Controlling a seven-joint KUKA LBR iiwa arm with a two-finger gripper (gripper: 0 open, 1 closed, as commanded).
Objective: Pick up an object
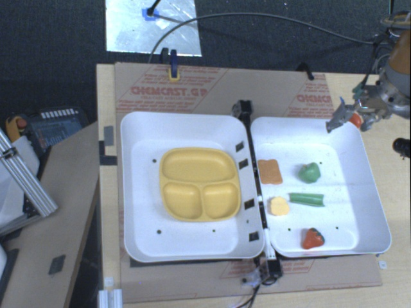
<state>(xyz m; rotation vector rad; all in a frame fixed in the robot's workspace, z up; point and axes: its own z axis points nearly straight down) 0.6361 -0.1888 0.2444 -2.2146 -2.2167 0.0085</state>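
Hovering at the right bin's (359, 172) far right corner, gripper (347, 117); grip state can't be told. Left bin (138, 172), well to its left, holds yellow tray (198, 183). Nearest candidates sit below-left of gripper: green pepper (310, 172), green bean (306, 199) lying crosswise, orange cracker (270, 171), yellow piece (279, 206), strawberry (313, 238) farthest.
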